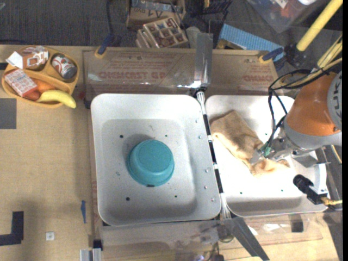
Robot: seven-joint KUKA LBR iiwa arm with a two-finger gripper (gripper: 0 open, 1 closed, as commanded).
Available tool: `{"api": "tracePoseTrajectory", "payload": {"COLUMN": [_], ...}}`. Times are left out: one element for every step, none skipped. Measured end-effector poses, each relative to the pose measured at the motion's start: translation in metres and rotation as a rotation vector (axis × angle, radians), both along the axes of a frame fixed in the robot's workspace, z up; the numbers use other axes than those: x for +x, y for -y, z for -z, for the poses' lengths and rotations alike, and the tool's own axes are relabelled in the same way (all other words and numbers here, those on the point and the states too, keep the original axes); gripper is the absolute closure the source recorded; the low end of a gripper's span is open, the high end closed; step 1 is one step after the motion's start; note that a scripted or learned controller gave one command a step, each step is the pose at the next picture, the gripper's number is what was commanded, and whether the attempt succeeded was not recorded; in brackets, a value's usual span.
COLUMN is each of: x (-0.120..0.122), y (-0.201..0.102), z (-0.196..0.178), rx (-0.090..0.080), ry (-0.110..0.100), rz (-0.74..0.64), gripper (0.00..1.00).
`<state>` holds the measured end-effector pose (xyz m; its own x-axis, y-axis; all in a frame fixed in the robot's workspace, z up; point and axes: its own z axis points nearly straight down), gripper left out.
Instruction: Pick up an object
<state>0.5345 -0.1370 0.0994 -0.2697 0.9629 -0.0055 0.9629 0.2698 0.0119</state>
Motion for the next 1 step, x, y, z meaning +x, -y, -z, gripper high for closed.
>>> {"api": "tracePoseTrajectory", "payload": {"x": [0.0383], "y": [-0.0666], "z": [-0.0921], "rx": [-0.001], "ry": [-0.010], "rz": [-0.213], "gripper": [1.00]}}
